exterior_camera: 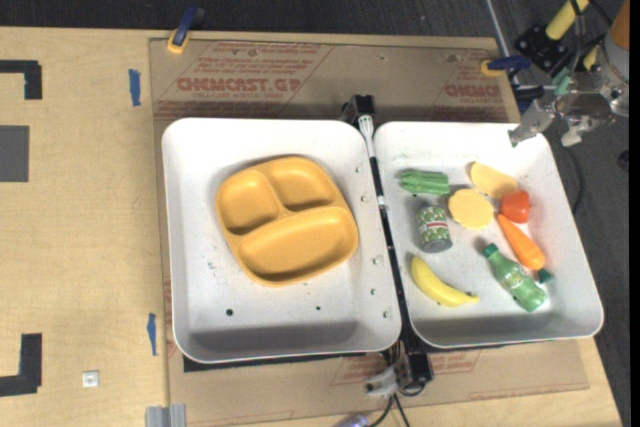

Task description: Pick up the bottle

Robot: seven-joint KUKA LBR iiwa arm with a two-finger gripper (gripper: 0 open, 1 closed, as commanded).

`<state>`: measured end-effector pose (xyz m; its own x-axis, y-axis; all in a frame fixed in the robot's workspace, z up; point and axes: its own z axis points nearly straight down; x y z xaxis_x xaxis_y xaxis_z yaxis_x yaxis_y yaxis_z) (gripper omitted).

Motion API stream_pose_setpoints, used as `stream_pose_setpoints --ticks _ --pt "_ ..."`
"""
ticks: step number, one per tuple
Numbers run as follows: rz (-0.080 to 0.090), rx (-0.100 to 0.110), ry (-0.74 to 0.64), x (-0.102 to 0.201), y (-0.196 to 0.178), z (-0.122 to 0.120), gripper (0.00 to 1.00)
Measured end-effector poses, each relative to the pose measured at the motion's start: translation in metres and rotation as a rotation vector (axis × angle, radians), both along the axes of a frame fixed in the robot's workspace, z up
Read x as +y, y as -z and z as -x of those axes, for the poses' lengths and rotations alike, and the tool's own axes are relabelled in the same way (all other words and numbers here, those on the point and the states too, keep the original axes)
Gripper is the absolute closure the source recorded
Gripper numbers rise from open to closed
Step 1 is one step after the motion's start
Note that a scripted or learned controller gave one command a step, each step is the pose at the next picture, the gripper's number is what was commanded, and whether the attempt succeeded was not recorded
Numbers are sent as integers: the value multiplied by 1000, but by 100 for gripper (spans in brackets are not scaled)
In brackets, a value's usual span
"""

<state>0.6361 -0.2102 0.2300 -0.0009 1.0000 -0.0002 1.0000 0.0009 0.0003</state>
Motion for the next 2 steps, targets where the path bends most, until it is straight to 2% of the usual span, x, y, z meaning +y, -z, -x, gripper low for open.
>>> stream_pose_setpoints --ticks 1,2 --pt "2 -3 -2 0 -11 -1 100" --pt "3 -3 -254 -13 -21 -31 100"
